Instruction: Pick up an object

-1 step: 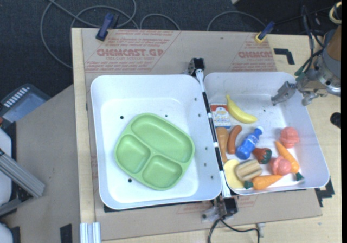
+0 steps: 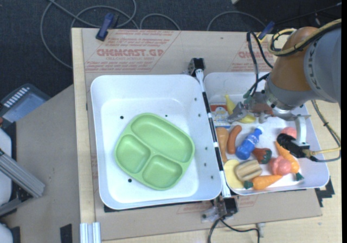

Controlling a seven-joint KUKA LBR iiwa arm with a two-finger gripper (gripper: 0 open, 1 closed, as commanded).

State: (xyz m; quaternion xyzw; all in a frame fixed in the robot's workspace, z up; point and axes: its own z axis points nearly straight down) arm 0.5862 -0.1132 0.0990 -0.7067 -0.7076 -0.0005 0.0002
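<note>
Nearest the camera, an orange plastic carrot [image 2: 267, 181] lies on the near side of the blue plastic bottle [image 2: 248, 144], with a tan toy bun [image 2: 248, 170] between the two and a pink rounded toy [image 2: 280, 165] off the bottle's near right. A small red toy pepper [image 2: 263, 155] sits just beside the bottle's near right end, and a red-brown toy sausage [image 2: 233, 139] lies just left of the bottle, almost touching it. All of these crowd the shallow white right-hand bin [image 2: 321, 178]. Well to the left of the bottle, the other white bin [image 2: 108, 95] holds a pale green divided plastic plate [image 2: 154, 151]. Beyond the bottle the gripper [image 2: 250, 107] hangs low over the toys, near a small yellow toy piece [image 2: 232, 105] lying far-left of the bottle. Whether the gripper is open or closed I cannot tell; no toy is seen held in it.

Any toy would do for the task, and the yellow piece and the bottle look the likeliest. The crowding is the main hazard: a descent here could land on two toys at once and shove both aside. The smooth round bottle may well roll or slip out. The yellow piece lies near the bin's wall, which the gripper could strike
</note>
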